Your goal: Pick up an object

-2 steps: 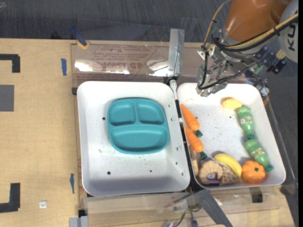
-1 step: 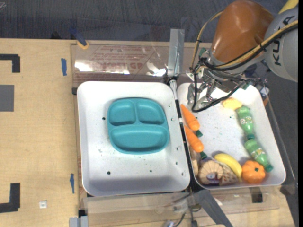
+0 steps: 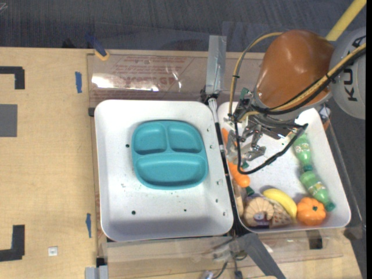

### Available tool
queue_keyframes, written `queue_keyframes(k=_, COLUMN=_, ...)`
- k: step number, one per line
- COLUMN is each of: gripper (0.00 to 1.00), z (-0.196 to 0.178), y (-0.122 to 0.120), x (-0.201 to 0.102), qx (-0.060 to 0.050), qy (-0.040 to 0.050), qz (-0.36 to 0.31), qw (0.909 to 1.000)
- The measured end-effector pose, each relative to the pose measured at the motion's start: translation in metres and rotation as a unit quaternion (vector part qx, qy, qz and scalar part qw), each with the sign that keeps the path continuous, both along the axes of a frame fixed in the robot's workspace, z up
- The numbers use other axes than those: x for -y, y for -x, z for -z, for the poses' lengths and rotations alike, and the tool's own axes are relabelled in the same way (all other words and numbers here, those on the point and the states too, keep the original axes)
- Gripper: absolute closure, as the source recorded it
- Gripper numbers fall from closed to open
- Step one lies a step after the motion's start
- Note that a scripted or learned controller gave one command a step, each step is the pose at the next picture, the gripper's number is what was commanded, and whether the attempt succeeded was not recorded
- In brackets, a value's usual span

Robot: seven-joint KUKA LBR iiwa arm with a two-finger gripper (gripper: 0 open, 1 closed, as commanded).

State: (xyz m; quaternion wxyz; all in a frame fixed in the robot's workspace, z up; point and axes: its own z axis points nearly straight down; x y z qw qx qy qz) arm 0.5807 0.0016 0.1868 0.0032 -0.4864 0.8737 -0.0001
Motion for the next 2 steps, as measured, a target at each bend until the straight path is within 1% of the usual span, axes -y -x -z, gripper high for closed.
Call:
queue_keyframes(k=1, gripper=1.0, z=-0.074, y=-0.03, x=0.017, qx=0.004, qy=0.0008, qz=-0.077, qw=0.997)
queue_keyframes(k=2, gripper=1.0, z=-0.029, y=-0.062, x=-0.059, qx=0.0, qy=-0.0016, qz=-0.083, qw=0.9965)
